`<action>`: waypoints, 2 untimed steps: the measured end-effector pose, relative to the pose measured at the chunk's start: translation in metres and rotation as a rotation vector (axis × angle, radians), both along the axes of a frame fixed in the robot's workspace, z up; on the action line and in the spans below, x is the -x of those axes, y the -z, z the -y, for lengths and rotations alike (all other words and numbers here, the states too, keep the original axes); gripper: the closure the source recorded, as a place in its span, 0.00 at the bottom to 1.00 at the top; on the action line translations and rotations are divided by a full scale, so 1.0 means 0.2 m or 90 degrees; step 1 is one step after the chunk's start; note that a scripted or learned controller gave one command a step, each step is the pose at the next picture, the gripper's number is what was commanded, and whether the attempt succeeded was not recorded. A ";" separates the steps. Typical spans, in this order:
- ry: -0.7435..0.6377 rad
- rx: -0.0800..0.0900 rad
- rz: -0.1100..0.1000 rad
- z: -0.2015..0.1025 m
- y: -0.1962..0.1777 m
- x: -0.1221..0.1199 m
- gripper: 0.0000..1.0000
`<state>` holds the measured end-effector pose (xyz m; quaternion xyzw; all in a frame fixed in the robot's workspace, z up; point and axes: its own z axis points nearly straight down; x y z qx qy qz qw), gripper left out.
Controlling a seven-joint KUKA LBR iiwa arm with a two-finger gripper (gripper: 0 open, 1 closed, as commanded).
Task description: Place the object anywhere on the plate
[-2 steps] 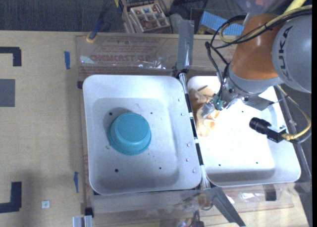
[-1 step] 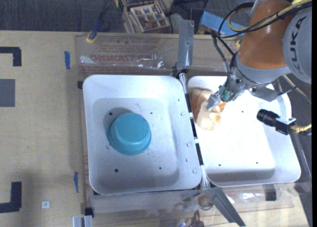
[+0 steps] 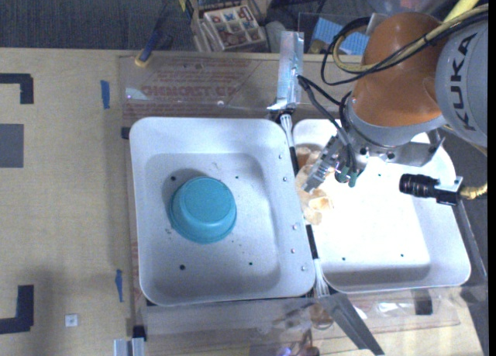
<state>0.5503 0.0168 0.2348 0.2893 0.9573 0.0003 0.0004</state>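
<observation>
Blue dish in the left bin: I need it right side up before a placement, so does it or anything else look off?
The blue dish seems to lie upside down, flat base up, in the left bin. The gripper hangs over the right bin, near pale objects too washed out to identify.

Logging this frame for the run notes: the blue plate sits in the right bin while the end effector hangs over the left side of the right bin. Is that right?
Not quite. The camera view shows the blue plate in the left bin, not the right one. The rest stands: the end effector hangs over the left side of the right bin.
</observation>
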 end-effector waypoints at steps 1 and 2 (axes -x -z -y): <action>-0.252 0.000 0.000 -0.18 -0.02 0.11 1.00; -0.370 0.000 0.001 -0.39 0.01 0.23 1.00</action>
